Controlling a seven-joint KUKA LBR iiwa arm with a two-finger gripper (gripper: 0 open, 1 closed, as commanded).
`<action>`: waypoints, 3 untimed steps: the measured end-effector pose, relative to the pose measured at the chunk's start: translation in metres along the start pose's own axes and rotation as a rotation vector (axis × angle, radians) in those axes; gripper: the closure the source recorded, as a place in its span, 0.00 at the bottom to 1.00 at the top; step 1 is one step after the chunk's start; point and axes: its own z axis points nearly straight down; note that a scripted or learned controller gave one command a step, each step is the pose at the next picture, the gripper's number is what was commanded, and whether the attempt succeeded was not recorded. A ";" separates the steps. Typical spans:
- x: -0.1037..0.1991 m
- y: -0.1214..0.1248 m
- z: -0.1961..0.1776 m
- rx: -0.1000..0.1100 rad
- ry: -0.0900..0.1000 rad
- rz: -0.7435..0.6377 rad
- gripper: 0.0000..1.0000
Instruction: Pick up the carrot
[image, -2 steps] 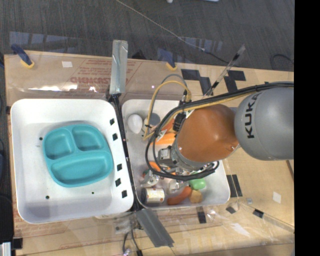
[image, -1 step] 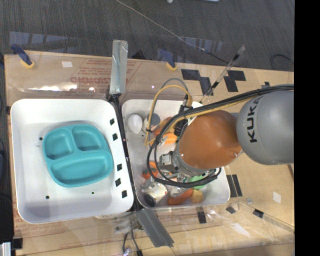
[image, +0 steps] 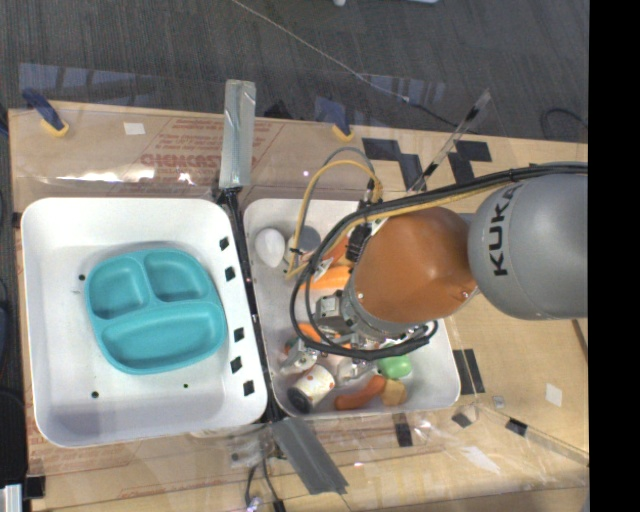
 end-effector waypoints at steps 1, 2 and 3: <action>0.004 -0.062 -0.001 0.001 0.000 -0.027 0.00; 0.003 -0.061 -0.009 -0.003 -0.002 -0.031 1.00; -0.032 -0.020 -0.144 0.003 0.001 -0.348 1.00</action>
